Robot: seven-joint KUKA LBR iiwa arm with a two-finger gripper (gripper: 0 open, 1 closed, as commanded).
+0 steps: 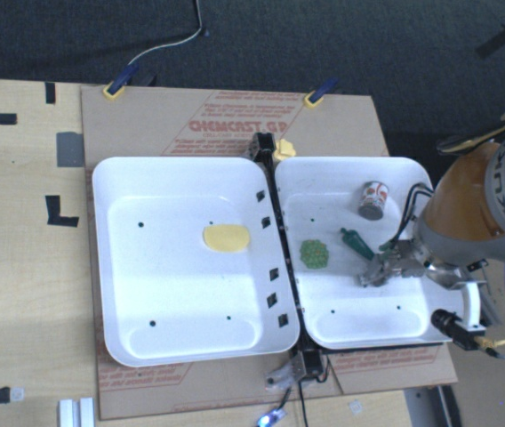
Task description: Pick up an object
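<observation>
Here the table (21, 265) is pale wood with black tape marks along its left part, and a brown cardboard sheet (235, 123) printed in red lies across it, clipped at its far edge by two blue-and-yellow clamps (119, 83). Beyond the table the floor is dark carpet (341, 25), crossed by a thin pale cable (177, 38).

Two white bins sit side by side on the cardboard, touching along a black seam. The left bin (119, 238) holds a flat yellow piece (227, 237) near its middle. The right bin (350, 323) holds a green lump (314, 254) towards its left side, a small can (373, 199) with a red-and-white label lying near the far wall, and a dark green tool (356, 242) lying slantwise between them.

The arm (470, 207), with its orange band, reaches in from the right over the right bin's edge. The gripper (379, 269) sits low in that bin, just beside the near end of the green tool. Whether it is clenched or released I cannot tell, and I cannot make out anything held in it.
</observation>
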